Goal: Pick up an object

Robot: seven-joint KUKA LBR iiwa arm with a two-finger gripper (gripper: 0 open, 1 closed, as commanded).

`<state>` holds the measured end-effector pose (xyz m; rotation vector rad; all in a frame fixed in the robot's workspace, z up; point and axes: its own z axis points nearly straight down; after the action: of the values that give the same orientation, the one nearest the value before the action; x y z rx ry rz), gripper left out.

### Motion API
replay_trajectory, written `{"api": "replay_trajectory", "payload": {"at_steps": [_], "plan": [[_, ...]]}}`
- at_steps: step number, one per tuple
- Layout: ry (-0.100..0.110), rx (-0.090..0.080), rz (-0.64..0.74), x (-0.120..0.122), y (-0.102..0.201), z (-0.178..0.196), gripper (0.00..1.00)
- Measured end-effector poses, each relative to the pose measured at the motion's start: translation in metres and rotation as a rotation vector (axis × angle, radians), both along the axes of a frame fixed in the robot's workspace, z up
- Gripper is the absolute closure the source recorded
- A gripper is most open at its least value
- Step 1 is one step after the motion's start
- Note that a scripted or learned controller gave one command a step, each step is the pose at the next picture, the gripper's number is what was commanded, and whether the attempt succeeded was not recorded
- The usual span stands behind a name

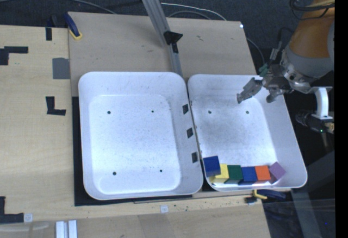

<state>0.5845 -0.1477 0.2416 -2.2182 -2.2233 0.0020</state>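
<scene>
Arm (310,41) enters from the right, orange band high at the right edge, grey wrist below it; wrist angles down and leftward over the far right corner of the right bin (283,123). Gripper (255,93) hangs above the bin's far right part, fingers spread apart and pointing left and down; nothing between them; whether the tips touch the bin floor, cannot tell.

Blocks lie in a row along the right bin's near wall, well apart from the gripper: blue block (211,164) at the left end, slightly farther back than the others; yellow block (222,173) just beside it; green block (234,172); second blue block (249,174); orange block (262,173); purple block (277,170) at the right end, turned at an angle against the corner; neighbours in the row look to be touching.

Left bin (87,123) sits beside the right bin, their rims meeting down the middle; both rest on the bench (119,47). A metal rail (155,6) slants in from the far side toward the gap between the bins.
</scene>
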Motion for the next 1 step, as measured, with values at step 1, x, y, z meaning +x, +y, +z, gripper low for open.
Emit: {"api": "replay_trajectory", "payload": {"at_steps": [1], "plan": [[0.000, 0.001, 0.002, 0.0004, 0.0008, 0.0099, 1.00]]}}
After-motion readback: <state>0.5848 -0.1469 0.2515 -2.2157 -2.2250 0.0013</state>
